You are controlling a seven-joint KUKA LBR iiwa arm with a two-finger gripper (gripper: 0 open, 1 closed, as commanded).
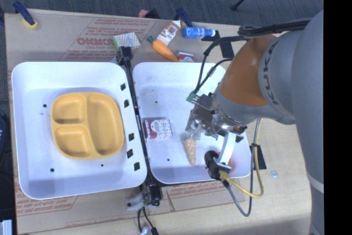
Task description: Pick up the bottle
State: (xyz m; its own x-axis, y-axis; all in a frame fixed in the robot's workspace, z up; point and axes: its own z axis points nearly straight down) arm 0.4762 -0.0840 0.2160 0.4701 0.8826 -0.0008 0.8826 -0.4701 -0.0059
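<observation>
A small blue bottle [197,33] lies on its side on the cardboard behind the right bin [165,173], outside it. Beside it lies a white and orange bottle-shaped item [169,32]. My gripper [193,128] hangs low inside the right bin, right of its middle, under the orange wrist band [247,77]. Just below the gripper lies a tan, elongated item [190,151] on the bin floor; whether the gripper touches it I cannot tell. A red and white carton [157,128] lies flat to the gripper's left.
The left bin [27,118] holds a yellow divided plate [87,124]. A carrot [164,50] and a small patterned packet [126,39] lie on the cardboard behind the bins. A yellow cable [245,191] loops over the right bin's front corner.
</observation>
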